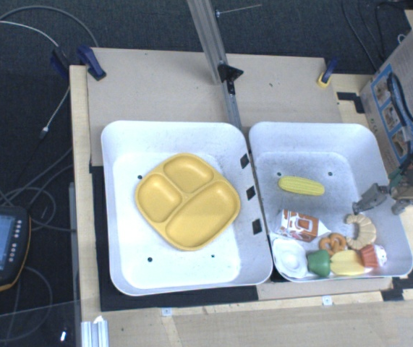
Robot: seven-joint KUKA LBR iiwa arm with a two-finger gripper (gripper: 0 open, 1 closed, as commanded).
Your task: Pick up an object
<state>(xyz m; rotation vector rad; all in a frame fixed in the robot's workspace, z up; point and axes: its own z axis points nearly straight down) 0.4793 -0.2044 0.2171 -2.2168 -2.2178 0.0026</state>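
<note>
While the fingers [367, 199] hang spread and empty, the croissant [362, 228] lies just below them among crowded toys; closing there risks nudging the pretzel [333, 243] or catching nothing.

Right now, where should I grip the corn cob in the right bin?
Take the corn cob across its middle, from straight above. It lies flat, lengthwise left to right, apart from the other food, so fingers closing across its narrow width have open floor on both sides.
</note>
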